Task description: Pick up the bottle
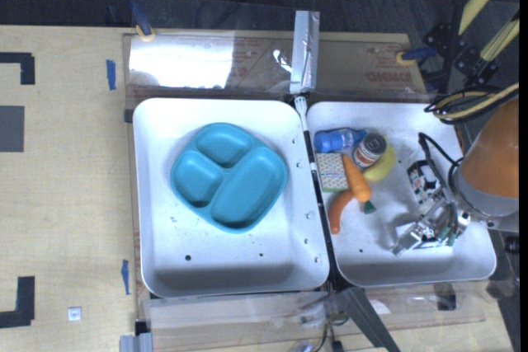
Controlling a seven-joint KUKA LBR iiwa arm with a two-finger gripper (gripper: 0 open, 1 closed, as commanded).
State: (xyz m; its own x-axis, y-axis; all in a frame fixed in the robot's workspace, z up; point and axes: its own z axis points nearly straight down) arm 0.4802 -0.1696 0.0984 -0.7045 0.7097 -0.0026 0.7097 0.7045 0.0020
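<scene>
A blue bottle [337, 140] lies on its side at the back left of the right bin [470, 260]. A small round jar with a dark lid [370, 150] stands against the bottle's right end. My gripper [419, 232] hangs low over the front right part of the same bin, under the grey wrist with its orange band [495, 165]. It is well apart from the bottle, to the right of it and nearer the front. Nothing shows in the gripper.
Beside the bottle lie a yellow fruit [383, 168], a carrot [357, 182], an orange piece [338, 211] and a checked pad [331, 171]. The left bin [157, 260] holds a blue divided plate [228, 176]. A raised rim separates the two bins.
</scene>
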